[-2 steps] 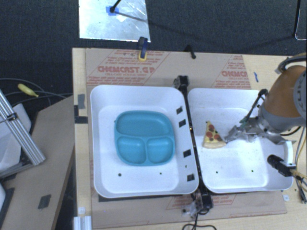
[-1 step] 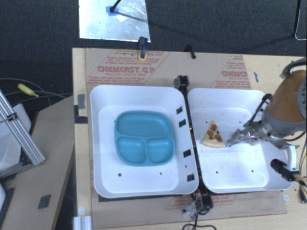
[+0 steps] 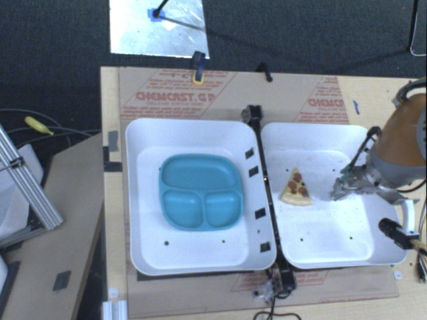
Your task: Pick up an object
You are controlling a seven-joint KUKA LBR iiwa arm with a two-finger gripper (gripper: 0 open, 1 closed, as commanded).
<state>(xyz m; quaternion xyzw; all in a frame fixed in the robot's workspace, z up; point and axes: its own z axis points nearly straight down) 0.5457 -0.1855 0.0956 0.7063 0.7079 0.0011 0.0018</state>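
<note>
A toy pizza slice (image 3: 295,188), yellow with red dots, lies flat in the right bin (image 3: 313,245) near its left wall. The gripper (image 3: 339,190) hangs low over the right bin's middle, a short way to the right of the slice and apart from it. I see nothing between its fingers. The grey arm with its orange band (image 3: 404,135) comes in from the right edge.
The left bin (image 3: 143,242) holds a blue divided plate (image 3: 199,191) with three compartments. A black clip strip (image 3: 261,199) runs between the bins. Cardboard lies under both bins, and a shiny sheet (image 3: 159,19) lies on the floor behind.
</note>
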